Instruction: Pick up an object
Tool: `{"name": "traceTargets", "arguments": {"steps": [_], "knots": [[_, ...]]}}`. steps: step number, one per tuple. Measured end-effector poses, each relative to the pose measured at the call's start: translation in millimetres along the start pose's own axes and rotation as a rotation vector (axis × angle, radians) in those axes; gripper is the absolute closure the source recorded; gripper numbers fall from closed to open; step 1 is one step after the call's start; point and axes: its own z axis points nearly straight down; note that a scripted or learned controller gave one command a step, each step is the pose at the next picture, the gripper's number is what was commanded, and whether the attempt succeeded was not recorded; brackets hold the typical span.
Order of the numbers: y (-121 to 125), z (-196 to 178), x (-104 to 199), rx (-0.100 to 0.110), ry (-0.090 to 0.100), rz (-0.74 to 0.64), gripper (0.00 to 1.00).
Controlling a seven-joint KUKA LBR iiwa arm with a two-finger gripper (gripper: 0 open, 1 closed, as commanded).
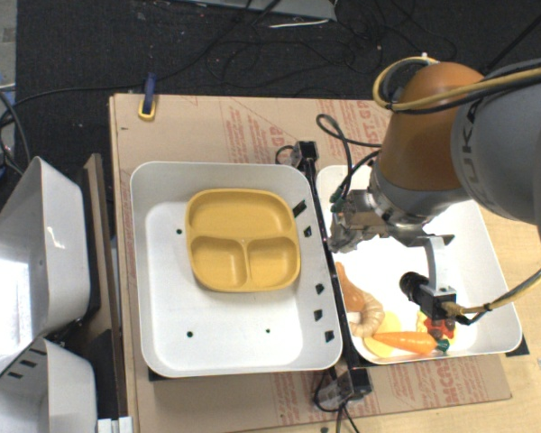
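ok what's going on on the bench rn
The KUKA arm reaches in over the right bin, wrist low near the bin's left wall. A small pile of toy food sits at the bin's near edge, including a carrot. Nothing visibly held; the arm blocks the view of the gripper. The left bin holds a yellow divided plate, untouched. Pick looks not yet done.

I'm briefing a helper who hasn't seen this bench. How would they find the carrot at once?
Start at the right-hand white bin, the one under the grey and orange arm. Look to its near edge, where a small pile of toy food lies. The carrot is the long, tapered orange piece lying flat, brighter and slimmer than the pale curled shrimp-like piece beside it.
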Motion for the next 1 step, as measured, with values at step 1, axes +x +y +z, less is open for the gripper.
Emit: {"name": "traceTargets", "arguments": {"steps": [1], "knots": [[11.9,9.6,46.0,0.001,-0.002,0.002,1.0]]}}
